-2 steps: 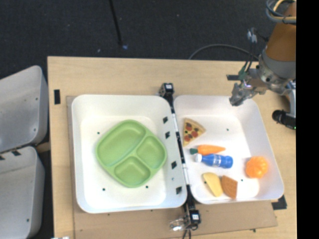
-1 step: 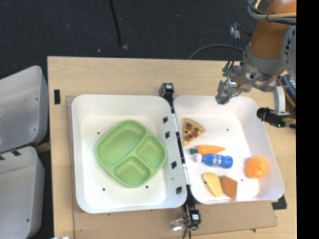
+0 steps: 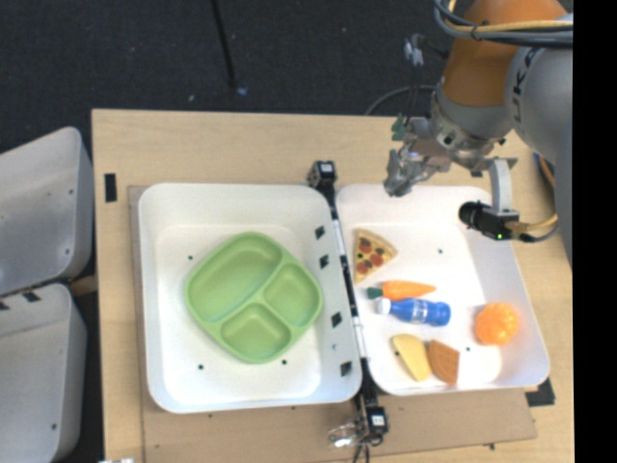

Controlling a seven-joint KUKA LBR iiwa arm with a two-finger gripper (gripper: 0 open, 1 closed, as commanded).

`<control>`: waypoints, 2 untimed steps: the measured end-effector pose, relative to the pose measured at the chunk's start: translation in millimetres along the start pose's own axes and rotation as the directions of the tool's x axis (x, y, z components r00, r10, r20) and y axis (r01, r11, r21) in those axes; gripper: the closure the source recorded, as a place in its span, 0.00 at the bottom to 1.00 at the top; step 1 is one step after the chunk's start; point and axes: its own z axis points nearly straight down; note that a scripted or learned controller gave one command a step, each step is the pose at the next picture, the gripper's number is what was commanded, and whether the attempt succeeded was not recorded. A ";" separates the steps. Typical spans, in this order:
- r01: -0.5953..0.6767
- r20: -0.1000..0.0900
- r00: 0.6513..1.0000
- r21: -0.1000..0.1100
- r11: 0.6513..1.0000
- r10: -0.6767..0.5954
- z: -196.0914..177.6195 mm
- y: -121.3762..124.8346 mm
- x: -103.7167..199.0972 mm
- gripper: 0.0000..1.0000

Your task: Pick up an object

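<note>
The gripper (image 3: pixel 398 183) hovers over the far rim of the right bin (image 3: pixel 453 218); I cannot tell its state. Below lie a pizza slice (image 3: pixel 372 253), carrot (image 3: pixel 408 288), blue bottle (image 3: pixel 416 310), orange (image 3: pixel 496 323) and bread (image 3: pixel 425 358). Crowded items risk a glancing miss. A green plate (image 3: pixel 253 296) fills the left bin, on a wooden tabletop (image 3: pixel 217 148) over dark floor.

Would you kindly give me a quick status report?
Gripper over right bin's far edge, nothing held. Pizza slice nearest, untouched. Nothing in the way.
</note>
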 end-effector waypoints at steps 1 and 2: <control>-0.001 0.000 1.000 0.003 1.000 0.001 15.2 0.6 47.7 1.00; -0.001 0.000 1.000 0.003 1.000 0.001 22.9 -9.5 101.2 1.00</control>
